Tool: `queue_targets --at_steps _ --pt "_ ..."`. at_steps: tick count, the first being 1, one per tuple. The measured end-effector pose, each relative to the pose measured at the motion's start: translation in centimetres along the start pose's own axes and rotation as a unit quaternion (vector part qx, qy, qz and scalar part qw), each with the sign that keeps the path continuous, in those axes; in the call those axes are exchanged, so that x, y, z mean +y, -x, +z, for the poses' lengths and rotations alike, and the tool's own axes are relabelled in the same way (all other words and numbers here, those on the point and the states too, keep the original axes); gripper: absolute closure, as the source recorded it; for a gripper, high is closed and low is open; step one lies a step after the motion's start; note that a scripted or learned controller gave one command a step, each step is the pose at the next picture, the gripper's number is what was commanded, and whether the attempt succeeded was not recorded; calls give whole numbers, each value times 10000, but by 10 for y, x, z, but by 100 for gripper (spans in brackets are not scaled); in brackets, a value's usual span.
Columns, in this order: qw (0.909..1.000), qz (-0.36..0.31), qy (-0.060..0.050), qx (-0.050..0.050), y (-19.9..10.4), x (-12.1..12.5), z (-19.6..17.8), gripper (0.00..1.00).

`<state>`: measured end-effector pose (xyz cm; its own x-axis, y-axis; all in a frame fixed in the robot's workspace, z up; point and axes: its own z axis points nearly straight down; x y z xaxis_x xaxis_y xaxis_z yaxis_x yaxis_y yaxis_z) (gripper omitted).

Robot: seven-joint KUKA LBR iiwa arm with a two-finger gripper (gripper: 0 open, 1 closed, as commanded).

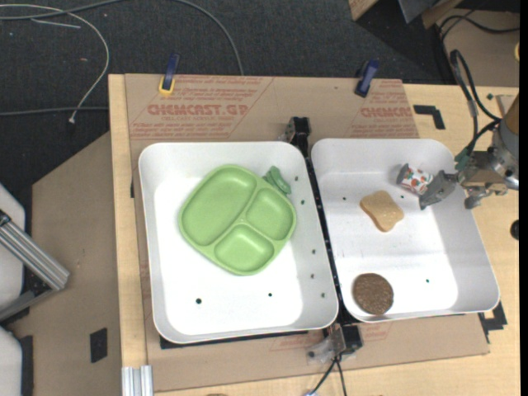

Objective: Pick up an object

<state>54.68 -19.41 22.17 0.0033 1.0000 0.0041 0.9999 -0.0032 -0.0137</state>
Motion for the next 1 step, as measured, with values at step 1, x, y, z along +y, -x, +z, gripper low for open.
queue_targets --at_steps 1 --pt "10000 -18 64 -17 0 3 -7 0"
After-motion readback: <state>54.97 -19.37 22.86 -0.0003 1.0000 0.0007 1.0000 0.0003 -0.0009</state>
